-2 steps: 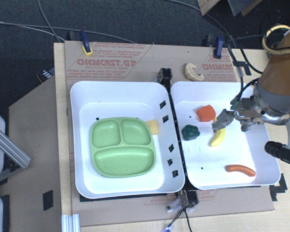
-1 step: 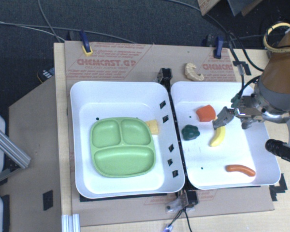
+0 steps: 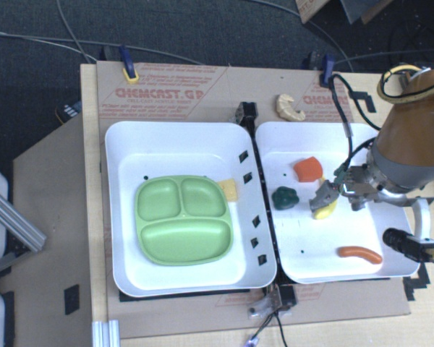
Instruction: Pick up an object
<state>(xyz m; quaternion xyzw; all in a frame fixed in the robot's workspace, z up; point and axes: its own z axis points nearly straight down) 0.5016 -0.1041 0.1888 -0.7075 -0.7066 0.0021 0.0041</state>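
The orange sausage-shaped piece [image 3: 359, 253] lies at the near edge of the right bin [image 3: 304, 266], apart from the other 3 items there. Further in, the gripper [image 3: 324, 201] sits low over a small yellow object [image 3: 322, 209], its fingers apparently either side of it; whether they are clenched cannot be told. A dark green piece [image 3: 284, 197] lies just beside it, an orange block [image 3: 308, 168] behind. In the left bin [image 3: 123, 194] rests a green divided plate [image 3: 183, 219]. Judged so, nothing is lifted yet: closing and raising remain.
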